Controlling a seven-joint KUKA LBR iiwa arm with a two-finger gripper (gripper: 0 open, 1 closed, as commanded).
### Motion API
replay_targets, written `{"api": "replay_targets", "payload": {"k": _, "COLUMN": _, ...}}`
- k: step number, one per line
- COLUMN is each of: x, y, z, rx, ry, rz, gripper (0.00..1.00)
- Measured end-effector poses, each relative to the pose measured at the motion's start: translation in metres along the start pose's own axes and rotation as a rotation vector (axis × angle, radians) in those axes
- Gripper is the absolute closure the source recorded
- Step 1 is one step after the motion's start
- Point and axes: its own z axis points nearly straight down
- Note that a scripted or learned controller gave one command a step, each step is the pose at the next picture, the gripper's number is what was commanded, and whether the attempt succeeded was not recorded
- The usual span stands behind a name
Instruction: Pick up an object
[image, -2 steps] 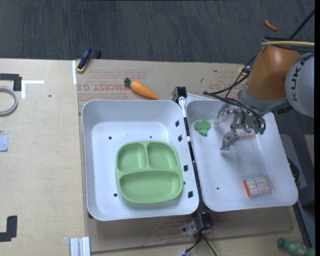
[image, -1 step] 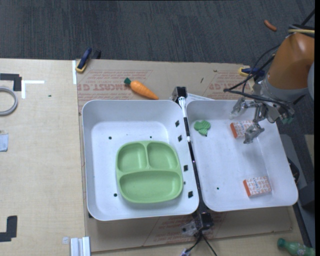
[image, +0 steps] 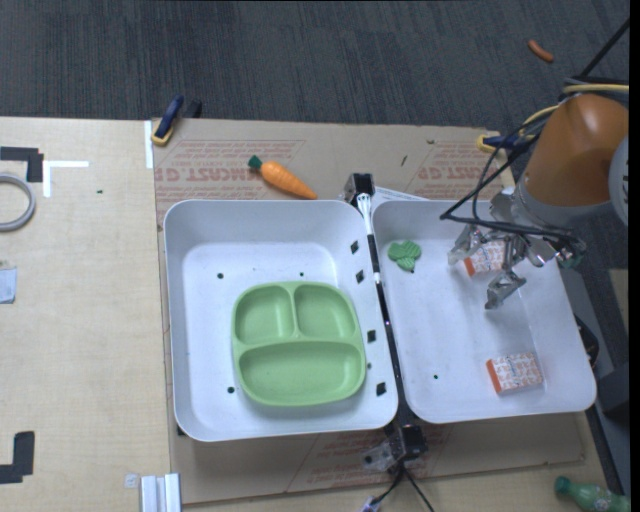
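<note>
Red-and-white printed packet (image: 487, 257), text illegible

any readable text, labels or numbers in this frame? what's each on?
Red print on the cardboard sheet under the bins: runs upside down, too blurred to read.
Same red print near the bench's top right: unreadable.
Orange-and-white packet in the right bin: pattern too small to read.
Nothing else carries text.

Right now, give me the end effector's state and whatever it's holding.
End effector: over the right bin, with a small orange-and-white packet seen between its fingers, so shut on that packet.
</note>
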Motion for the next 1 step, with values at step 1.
{"api": "replay_targets", "payload": {"k": 1, "x": -0.0014, "y": -0.0004, "z": -0.0108, "rx": 0.002, "ry": -0.006, "rz": 0.004, "gripper": 1.00}}
